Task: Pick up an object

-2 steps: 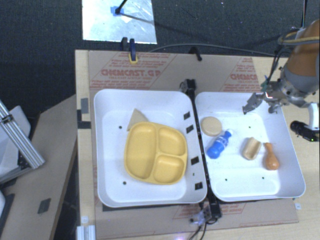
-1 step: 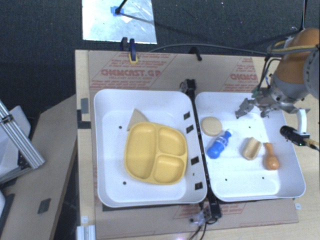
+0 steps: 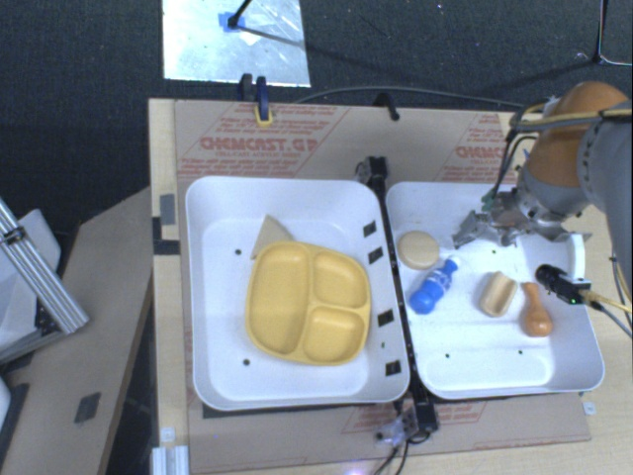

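I judge approach underway: gripper (image 3: 485,228) hovers over the right bin's (image 3: 569,369) far edge; fingers' state I cannot tell. Next, descend onto the bottle (image 3: 433,286).

From my feed I see two white bins side by side, the L bin (image 3: 213,295) and R bin (image 3: 584,364), touching along a black centre strip w/ clips (image 3: 373,171). Both sit on a brown protective sheet (image 3: 297,142) printed "CHEMCAST GP" in red, laid over the wooden bench (image 3: 163,146). A blue/yellow clamp (image 3: 261,102) grips the sheet's far edge. A dark cable (image 3: 445,95) runs along that edge too. Beyond it, dark carpet (image 3: 69,87) w/ a shiny silver panel (image 3: 235,28). At far L, an aluminium extrusion (image 3: 40,275) lies tilted over a lower side table (image 3: 89,364).
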Robot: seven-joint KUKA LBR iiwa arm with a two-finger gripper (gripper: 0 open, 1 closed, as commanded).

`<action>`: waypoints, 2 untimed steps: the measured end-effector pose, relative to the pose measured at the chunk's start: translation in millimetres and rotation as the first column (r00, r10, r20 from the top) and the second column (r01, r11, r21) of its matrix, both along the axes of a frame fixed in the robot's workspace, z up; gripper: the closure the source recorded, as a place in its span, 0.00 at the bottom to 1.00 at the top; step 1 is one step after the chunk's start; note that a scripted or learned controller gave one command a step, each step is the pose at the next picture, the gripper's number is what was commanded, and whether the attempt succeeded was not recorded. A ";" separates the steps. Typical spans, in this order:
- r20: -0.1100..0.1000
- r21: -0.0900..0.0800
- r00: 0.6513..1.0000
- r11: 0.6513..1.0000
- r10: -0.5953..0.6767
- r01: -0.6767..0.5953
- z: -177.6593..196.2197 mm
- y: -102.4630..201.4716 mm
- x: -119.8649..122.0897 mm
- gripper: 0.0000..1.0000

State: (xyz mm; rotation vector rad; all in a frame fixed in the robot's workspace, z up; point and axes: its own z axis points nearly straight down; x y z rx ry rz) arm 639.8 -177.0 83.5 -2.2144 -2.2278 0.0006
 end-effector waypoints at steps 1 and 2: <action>0.007 -0.002 1.000 1.000 0.002 -0.002 14.1 -0.4 1.9 1.00; 0.008 -0.002 1.000 1.000 -0.001 0.001 68.3 3.6 13.5 1.00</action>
